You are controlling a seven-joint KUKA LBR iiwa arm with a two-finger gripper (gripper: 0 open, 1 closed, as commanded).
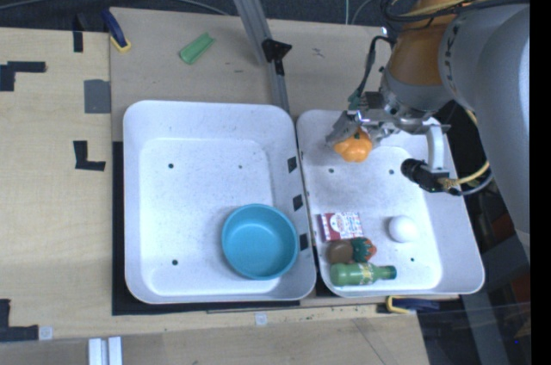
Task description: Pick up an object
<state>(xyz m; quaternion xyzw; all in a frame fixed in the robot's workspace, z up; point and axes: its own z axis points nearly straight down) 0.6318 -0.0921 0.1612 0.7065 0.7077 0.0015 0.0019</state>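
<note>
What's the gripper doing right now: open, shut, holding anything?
Gripper: right at the small orange rounded object in the right white bin; grasp cannot be told.

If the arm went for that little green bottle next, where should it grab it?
Probably across the middle of the green bottle, coming straight down. It lies on its side along the near wall of the right bin, neck pointing right, so the fingers should straddle its narrow width. The brown and red piece crowds its far side, leaving little room.

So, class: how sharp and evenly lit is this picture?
Camera view: soft, even light; the bins look bright white with faint shadows; the bowl is fairly sharp; the small items by the bottle are blurry; the gripper is indistinct.
</note>
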